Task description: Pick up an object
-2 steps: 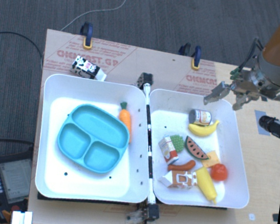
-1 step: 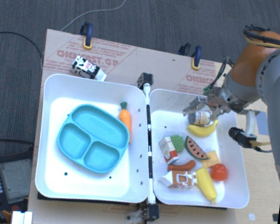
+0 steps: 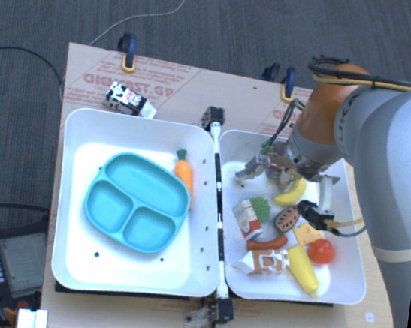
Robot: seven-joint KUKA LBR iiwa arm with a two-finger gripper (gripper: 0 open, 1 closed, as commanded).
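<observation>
While the gripper [image 3: 266, 166] hangs over the upper part of the right bin [image 3: 347, 289], jaw state cannot be told; the banana [image 3: 290, 192] lies just right of it, long axis slanting lower-left to upper-right.

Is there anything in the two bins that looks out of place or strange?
One thing stands out: the carrot lies in the left bin beside the blue divided plate, at its upper right edge and not in a compartment. The other toy foods are heaped together in the right bin. Nothing looks spilled or broken.
</observation>
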